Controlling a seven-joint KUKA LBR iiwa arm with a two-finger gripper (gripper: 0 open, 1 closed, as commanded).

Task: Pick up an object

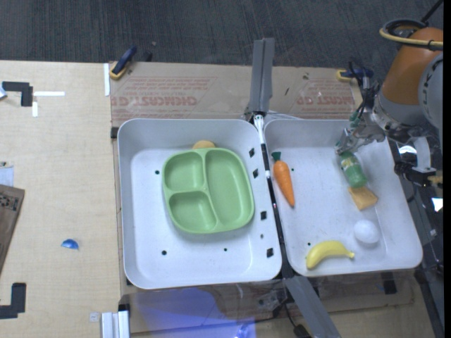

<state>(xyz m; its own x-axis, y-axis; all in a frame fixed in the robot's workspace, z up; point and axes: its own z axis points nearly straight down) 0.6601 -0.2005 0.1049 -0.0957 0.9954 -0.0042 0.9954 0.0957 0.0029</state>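
Note:
The right bin (pixel 394 259) holds a carrot (pixel 283 179) near its left wall. A small green bottle (pixel 353 172) lies at the upper right, with a tan bread-like piece (pixel 364 199) just below it. Further down lie a white egg (pixel 366 232) and a yellow banana (pixel 328 253). My gripper (pixel 351 144) hangs over the bin's upper right, directly above the bottle's top end and close to it. Nothing shows between the fingers.
The left bin (pixel 141 259) carries a green divided plate (pixel 208 189), and a small yellow object (pixel 204 145) peeks out behind the plate's far rim. A raised divider (pixel 268 189) separates the bins. Cardboard (pixel 183 94) lies behind them.

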